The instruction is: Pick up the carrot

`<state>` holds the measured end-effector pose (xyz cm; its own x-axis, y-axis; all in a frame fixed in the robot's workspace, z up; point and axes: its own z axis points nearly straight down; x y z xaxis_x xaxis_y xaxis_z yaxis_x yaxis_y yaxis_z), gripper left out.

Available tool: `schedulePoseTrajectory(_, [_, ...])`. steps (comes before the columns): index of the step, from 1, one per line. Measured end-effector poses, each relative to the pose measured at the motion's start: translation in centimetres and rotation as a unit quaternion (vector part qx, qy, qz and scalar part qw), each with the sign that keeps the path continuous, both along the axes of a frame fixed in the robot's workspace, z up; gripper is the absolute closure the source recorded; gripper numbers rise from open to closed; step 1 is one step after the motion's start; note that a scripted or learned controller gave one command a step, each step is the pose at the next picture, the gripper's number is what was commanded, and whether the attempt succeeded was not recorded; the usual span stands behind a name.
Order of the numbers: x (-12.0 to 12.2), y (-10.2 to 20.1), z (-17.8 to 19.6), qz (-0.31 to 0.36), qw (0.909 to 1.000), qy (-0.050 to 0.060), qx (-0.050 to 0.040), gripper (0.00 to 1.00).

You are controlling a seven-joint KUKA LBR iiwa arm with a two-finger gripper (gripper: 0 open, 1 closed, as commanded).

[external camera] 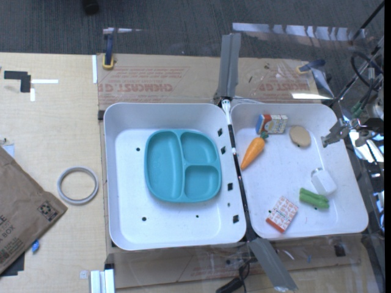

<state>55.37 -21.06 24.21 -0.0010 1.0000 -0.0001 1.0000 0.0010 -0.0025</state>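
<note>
The carrot [252, 152] is orange with a small green top. It lies in the right bin [342, 224] near that bin's left wall, tilted, with its green end pointing up and right. It touches nothing around it.
Also in the right bin are a small colourful box [273, 124], a tan round piece [300, 137], a white block [323, 180], a green piece [314, 198] and a red-and-white packet [282, 213]. A teal divided plate [182, 165] sits in the left bin [122, 224]. A tape ring [77, 184] lies on the bench.
</note>
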Motion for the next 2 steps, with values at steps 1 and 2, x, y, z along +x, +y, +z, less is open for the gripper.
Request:
schedulePoseTrajectory(1, [5.0,8.0,-6.5,0.089,0.996,0.0,0.0,0.0])
schedulePoseTrajectory(2, [0.9,10.7,-1.0,0.107,0.9943,0.0,0.0002,0.0])
